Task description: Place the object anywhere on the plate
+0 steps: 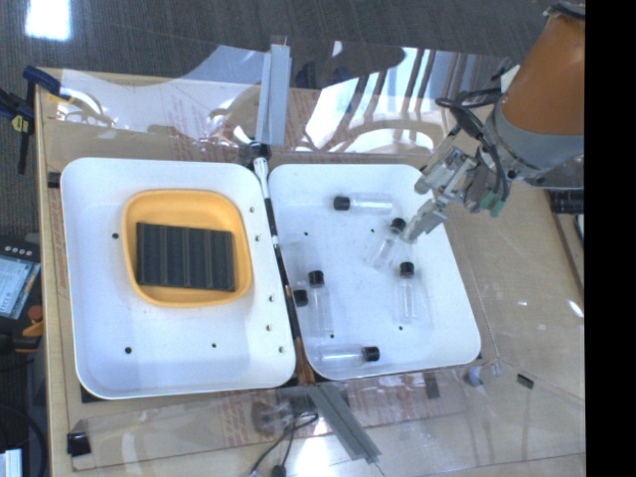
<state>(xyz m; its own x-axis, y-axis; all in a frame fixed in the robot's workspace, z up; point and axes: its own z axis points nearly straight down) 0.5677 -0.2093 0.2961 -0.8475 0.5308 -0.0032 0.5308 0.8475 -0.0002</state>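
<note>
- Nearest the camera, a clear vial with a black cap (356, 354) lies flat by the front wall of the right bin (449, 338). If the arm swings low, it could bump this vial and send it rolling
- A bit further back lie two more vials, one near the middle wall (318, 291) and one toward the right (406, 288). They are round and smooth, so a small push would move them
- The yellow plate (185, 205) sits in the left bin (91, 351), with a dark ridged pad (189, 256) in its middle. It is well apart from all the vials. The carry is long and must go over the wall between the bins, so a loose hold could drop the vial on the way
- Next comes the vial with its cap at the gripper tip (386, 246), tilted in the right bin. This looks like the one to be picked up
- The gripper (417, 222) hangs at a slant just beside that cap, maybe touching it. The view does not show if it is wide or narrow, and no vial can be seen held in it
- The clear glass is slippery, so a squeeze on the cap end alone may make the vial tip or shoot away
- Farthest back, one more vial (360, 205) lies flat near the rear wall
</note>
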